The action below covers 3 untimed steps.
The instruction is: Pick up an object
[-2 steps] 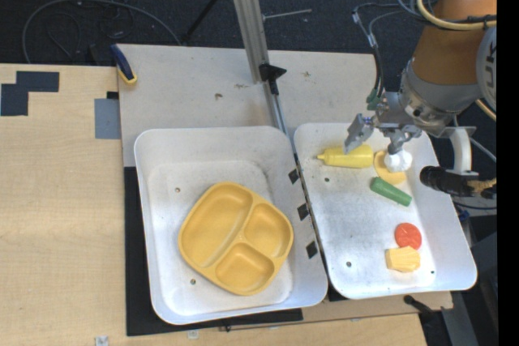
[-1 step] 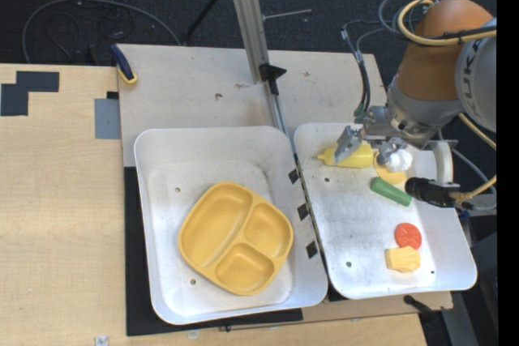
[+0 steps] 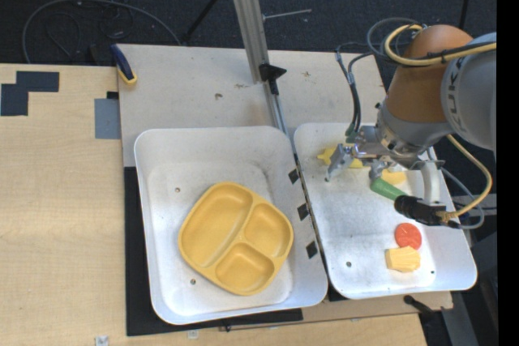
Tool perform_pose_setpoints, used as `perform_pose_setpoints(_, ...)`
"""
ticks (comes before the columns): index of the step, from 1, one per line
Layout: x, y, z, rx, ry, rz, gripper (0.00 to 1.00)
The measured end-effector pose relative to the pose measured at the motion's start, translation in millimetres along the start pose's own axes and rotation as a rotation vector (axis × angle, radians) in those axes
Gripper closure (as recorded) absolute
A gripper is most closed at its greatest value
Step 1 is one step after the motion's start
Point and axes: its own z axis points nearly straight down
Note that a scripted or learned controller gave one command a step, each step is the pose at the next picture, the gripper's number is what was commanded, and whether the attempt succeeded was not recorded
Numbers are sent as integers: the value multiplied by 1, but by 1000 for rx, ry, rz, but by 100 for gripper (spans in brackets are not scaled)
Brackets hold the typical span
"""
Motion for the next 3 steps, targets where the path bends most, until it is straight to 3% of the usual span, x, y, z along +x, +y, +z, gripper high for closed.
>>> perform_pose_setpoints(1,2,-1,44,-1,0,0,0)
perform_pose_setpoints(2,1,0,31,-3,0,3,100)
perform_pose_setpoints(3,8,-4,-27,-10,-1,-1,100)
